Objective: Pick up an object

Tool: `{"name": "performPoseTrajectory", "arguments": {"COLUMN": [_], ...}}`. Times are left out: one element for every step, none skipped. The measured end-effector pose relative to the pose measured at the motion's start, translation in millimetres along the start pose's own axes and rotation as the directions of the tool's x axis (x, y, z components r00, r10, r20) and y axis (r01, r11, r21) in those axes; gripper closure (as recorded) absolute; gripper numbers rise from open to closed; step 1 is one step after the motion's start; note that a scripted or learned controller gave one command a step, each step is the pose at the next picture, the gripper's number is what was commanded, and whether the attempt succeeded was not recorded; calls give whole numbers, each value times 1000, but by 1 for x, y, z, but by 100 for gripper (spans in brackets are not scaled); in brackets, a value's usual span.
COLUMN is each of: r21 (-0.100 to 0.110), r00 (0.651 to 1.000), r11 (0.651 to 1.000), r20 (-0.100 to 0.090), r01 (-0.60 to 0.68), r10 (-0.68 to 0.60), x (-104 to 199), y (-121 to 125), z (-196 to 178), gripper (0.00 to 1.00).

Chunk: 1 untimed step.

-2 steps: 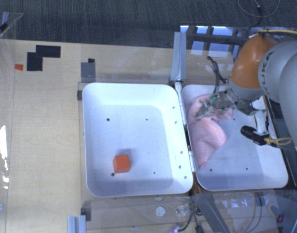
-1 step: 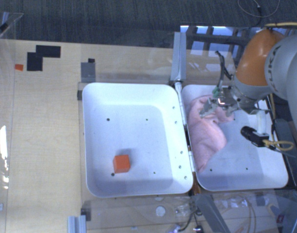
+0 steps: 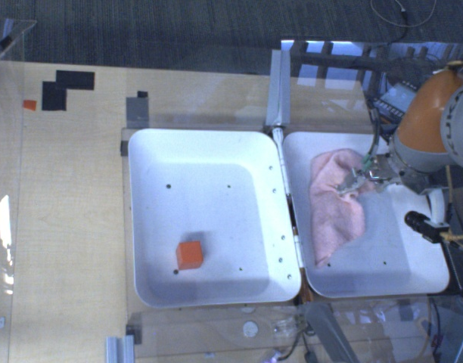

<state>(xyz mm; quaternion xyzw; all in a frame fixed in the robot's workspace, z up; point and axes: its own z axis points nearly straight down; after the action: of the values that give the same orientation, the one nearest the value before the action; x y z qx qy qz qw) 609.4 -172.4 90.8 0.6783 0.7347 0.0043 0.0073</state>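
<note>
While your arm (image 3: pixel 436 119) reaches in from the right, its jaws (image 3: pixel 362 180) sit pinched on the upper right edge of the pink cloth (image 3: pixel 334 203) in the right bin (image 3: pixel 413 278). Your orange block (image 3: pixel 190 255) lies in the left bin (image 3: pixel 148 203), near-left part.

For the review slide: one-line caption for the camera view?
Gripper at the pink cloth in the right bin; orange block sits in the left bin.

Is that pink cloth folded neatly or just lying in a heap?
In a heap. The pink cloth lies crumpled and wrinkled in the right bin, with uneven edges and no neat folds.
</note>
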Motion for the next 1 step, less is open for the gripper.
{"name": "performPoseTrajectory", "arguments": {"r21": [12], "r00": [997], "r11": [997], "r20": [-10], "r01": [73], "r10": [-73], "x": [-34], "y": [51], "z": [3], "gripper": [0]}}
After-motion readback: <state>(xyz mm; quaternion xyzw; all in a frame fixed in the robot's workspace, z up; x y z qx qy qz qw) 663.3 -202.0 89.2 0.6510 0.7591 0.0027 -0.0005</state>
